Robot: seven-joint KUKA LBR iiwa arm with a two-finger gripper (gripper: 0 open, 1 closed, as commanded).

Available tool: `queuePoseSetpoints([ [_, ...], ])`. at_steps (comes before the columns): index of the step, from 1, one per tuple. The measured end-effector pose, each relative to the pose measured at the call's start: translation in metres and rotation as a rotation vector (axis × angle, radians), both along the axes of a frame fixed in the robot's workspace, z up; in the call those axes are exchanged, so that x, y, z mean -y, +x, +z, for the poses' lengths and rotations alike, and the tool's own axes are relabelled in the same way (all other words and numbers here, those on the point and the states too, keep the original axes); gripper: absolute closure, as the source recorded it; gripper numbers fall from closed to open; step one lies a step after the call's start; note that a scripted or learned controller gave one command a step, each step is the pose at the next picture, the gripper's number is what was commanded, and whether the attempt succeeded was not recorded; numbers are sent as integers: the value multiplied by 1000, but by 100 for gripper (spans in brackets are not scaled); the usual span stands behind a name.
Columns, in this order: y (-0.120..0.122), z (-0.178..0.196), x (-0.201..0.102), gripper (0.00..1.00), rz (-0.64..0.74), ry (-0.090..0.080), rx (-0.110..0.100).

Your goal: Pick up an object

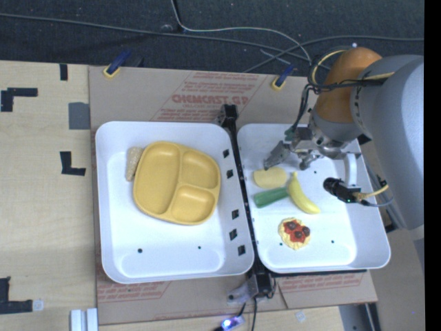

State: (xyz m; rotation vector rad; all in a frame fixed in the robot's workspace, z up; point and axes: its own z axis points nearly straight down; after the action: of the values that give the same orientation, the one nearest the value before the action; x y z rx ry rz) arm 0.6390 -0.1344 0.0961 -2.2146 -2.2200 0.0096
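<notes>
In the right bin (358,243) lie a pale yellow potato-like piece (270,178), a green piece (271,197), a yellow banana (302,195) and a small pizza slice with red topping (295,232). My gripper (289,155) hangs over the bin's upper middle, just above and right of the pale piece. Its dark fingers (275,156) point down and left, spread apart, with nothing between them. The grey arm with its orange band (346,81) comes in from the right.
The left bin (110,205) holds a yellow divided plate (176,182) with a tan sponge-like piece (133,163) tucked under its left edge. Black clips join the bins along the middle divider (238,185). Cables run across the dark floor behind.
</notes>
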Motion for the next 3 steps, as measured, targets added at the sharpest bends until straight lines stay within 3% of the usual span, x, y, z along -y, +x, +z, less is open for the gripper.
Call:
queuePoseSetpoints([
  [1,0,-11,0,0,0,-2,7],
  [2,1,0,-1,100,1,-3,10],
  [3,1,42,-2,100,-1,0,11],
])
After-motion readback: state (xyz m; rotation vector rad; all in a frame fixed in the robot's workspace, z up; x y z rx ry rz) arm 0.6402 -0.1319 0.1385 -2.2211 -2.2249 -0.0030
